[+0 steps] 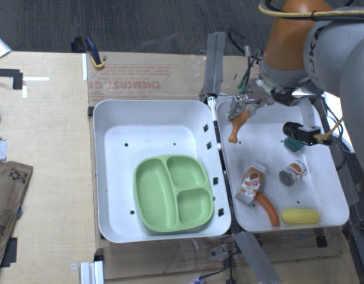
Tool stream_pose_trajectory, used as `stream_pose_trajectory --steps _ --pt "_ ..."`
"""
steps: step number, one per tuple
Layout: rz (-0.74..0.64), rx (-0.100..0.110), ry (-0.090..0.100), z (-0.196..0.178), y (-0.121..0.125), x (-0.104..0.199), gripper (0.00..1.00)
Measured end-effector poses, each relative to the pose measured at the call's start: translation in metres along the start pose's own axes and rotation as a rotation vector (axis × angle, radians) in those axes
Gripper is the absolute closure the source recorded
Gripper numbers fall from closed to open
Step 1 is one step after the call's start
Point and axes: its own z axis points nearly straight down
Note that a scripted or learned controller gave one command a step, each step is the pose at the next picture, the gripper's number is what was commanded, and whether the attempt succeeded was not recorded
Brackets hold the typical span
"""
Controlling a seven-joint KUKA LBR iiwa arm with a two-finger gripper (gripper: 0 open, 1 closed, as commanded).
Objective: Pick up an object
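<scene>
The hand (241,103) hangs over the right bin's (335,176) far-left corner, a drumstick (237,126) pinched between its fingers. Below lie a carton (251,183), can (292,172), corn (299,216). A green plate (172,192) fills the left bin (111,158).

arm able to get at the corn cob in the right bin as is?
Probably yes. The corn cob lies by the near wall of the right bin, uncovered from above; the sausage lies just to its left. The gripper is over the bin's far left corner, where an orange-brown piece hangs.
</scene>
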Motion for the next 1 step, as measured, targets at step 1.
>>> stream_pose_trajectory --steps 1 --pt "0.356 0.005 -0.001 0.0017 -0.003 0.0431 1.0"
